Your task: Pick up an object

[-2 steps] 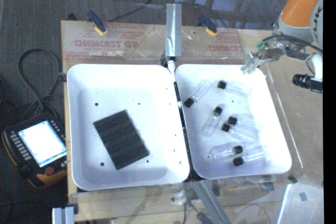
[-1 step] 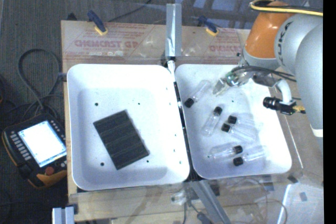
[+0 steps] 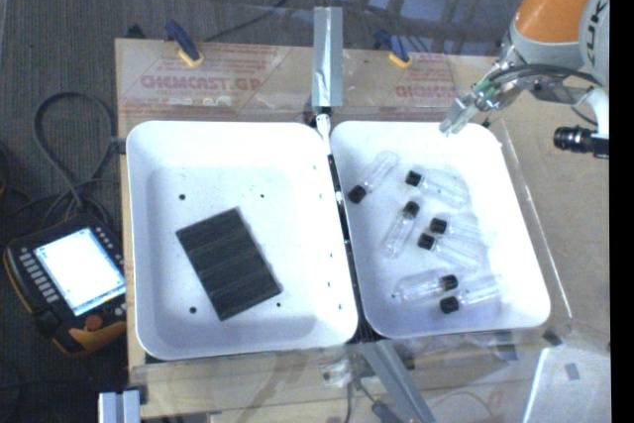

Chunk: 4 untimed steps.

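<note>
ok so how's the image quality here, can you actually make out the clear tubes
Camera view: soft overall, mildly blurred; the clear tubes nearly vanish against the bright right bin, their black caps showing best; the dark ridged pad in the left bin reads clearly; the gripper is blurry.

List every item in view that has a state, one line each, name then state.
gripper: above the right bin's far rim, holding nothing visible
clear vials: black-capped, lying on their sides, scattered in the right bin
black ribbed pad: lying flat, askew in the left bin
handheld screen: lit, left of the bench
</note>
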Motion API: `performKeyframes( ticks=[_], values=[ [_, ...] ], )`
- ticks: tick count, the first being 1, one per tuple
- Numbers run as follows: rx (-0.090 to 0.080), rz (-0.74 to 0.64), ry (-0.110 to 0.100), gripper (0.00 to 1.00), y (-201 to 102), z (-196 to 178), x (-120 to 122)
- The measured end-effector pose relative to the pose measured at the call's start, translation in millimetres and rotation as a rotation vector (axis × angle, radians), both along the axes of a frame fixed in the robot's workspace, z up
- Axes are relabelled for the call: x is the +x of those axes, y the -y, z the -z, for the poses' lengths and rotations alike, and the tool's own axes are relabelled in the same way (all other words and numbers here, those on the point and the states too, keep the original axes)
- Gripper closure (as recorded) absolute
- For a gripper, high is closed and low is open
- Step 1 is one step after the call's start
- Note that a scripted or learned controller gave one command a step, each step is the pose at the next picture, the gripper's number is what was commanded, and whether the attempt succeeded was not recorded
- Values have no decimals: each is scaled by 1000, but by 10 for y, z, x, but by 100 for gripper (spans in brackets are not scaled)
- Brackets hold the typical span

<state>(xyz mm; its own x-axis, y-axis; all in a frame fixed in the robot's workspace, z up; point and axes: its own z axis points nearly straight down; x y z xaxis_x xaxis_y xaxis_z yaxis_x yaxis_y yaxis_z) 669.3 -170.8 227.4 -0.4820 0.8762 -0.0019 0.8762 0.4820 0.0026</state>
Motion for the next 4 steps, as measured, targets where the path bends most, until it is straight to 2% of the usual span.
performKeyframes(
  ticks=[1, 2, 3, 4],
  values=[
    [1, -122, -1, 0, -228, 1331, -309],
    [4, -121, 2, 100, -245, 1238, -302],
    [-1, 9, 0, 100, -633, -40, -77],
    [-1, 9, -2, 0, -632, -33, -80]
  ],
)
